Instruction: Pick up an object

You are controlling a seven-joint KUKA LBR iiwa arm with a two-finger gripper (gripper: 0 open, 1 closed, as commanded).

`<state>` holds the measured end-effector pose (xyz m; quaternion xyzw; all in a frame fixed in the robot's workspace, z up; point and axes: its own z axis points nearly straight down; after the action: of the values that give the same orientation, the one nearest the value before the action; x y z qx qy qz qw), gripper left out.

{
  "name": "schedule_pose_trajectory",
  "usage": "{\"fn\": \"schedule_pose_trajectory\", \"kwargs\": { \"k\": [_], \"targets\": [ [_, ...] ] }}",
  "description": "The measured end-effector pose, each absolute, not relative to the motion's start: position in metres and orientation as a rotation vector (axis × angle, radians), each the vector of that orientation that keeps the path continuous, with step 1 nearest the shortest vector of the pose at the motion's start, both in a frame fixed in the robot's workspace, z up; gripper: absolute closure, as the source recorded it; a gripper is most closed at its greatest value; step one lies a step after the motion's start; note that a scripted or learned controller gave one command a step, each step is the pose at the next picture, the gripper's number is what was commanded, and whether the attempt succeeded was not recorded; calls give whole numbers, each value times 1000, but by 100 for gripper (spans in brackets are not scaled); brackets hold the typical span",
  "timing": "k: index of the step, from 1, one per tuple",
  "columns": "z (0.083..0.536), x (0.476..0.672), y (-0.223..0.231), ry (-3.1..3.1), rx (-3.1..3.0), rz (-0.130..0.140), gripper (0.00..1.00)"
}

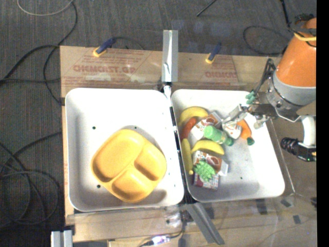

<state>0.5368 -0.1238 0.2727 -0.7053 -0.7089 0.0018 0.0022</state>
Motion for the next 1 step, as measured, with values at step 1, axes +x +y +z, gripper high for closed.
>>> {"fn": "schedule_pose_trajectory", "kwargs": {
  "k": [1],
  "targets": [
    [157, 580, -157, -2412, -2007, 3, 0]
  ]
}}
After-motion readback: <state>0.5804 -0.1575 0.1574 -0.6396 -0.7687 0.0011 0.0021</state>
